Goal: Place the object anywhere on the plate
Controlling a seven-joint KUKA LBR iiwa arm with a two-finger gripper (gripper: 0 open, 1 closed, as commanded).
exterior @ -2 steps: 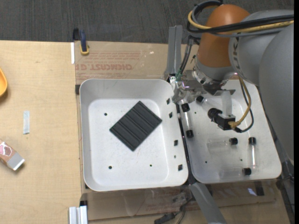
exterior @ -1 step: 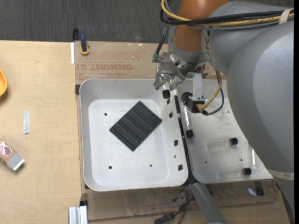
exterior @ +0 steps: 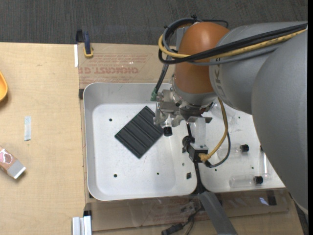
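Item 1: black ribbed slab [exterior: 139, 132], flat, skewed, mid left bin [exterior: 98, 180]. Item 2: pincer [exterior: 165, 119] at slab's right corner; spread or pressed, you can't tell. Worktop [exterior: 39, 82] to the left.

Tan bench [exterior: 44, 180]: left white bin [exterior: 87, 131], right white bin [exterior: 237, 129], grey strip [exterior: 27, 128].

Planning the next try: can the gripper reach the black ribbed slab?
Probably yes: the black ribbed slab lies flat with nothing on it, and the gripper hangs just beside one corner.
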